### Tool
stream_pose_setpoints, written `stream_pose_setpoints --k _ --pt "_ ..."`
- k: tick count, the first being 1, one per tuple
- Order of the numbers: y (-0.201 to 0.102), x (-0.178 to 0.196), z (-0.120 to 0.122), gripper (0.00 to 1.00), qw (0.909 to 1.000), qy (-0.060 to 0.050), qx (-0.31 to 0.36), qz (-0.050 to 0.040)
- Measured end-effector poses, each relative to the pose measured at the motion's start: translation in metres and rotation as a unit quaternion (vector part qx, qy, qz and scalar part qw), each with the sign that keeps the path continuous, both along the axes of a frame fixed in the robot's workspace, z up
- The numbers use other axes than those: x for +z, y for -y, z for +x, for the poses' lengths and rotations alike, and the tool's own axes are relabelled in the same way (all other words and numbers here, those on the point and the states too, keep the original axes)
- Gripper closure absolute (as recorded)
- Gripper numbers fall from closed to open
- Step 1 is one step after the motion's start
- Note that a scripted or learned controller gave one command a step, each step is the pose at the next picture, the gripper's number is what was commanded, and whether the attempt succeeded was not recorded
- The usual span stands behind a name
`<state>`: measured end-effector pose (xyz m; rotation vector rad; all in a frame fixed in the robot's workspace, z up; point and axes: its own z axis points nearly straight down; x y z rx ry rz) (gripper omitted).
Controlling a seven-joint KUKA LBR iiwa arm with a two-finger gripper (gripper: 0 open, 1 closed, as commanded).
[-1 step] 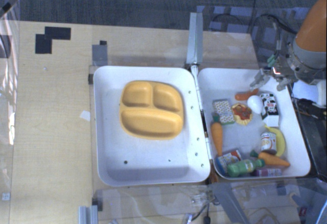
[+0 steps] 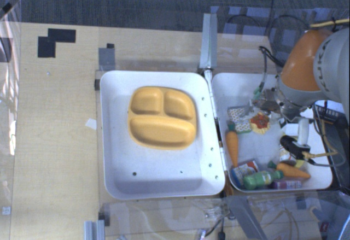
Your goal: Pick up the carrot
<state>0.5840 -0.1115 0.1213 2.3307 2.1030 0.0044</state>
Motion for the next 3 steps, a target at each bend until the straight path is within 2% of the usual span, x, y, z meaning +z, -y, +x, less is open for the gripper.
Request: stream_pose_setpoints --k 1,2,3 --pt "-0.028 -0.032 -0.027 0.00 0.9998 0.005 -0.021 -0.0004" --pt "-0.037 0.065 -0.026 0.00 0.9996 0.002 -0.029 -0.0003" --pt "-0.025 -0.020 -0.062 0.00 0.9996 0.003 0.028 -0.0008"
